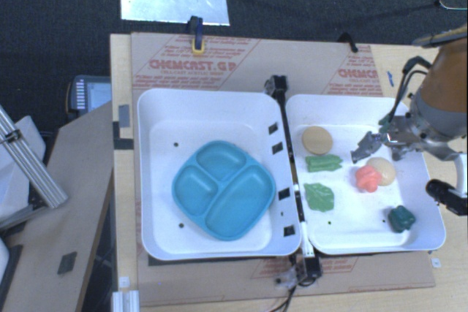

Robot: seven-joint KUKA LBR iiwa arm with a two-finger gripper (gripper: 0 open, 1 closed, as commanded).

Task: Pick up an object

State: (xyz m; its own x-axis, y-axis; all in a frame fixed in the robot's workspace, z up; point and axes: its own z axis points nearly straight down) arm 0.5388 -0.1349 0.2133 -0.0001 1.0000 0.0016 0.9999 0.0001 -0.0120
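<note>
The right bin holds several small items. A tan round piece lies at its upper left, with a green strip just below it and a green leafy piece further down. A red-orange item touches a cream one near the middle. A dark teal item lies at the lower right. My gripper hangs over the middle of this bin, just above and left of the cream and red-orange items. I see nothing held in it.
The left bin holds a blue divided plate. A black divider with clips runs between the two bins. The arm's grey and orange wrist covers the right bin's upper right corner. A black part juts over its right rim.
</note>
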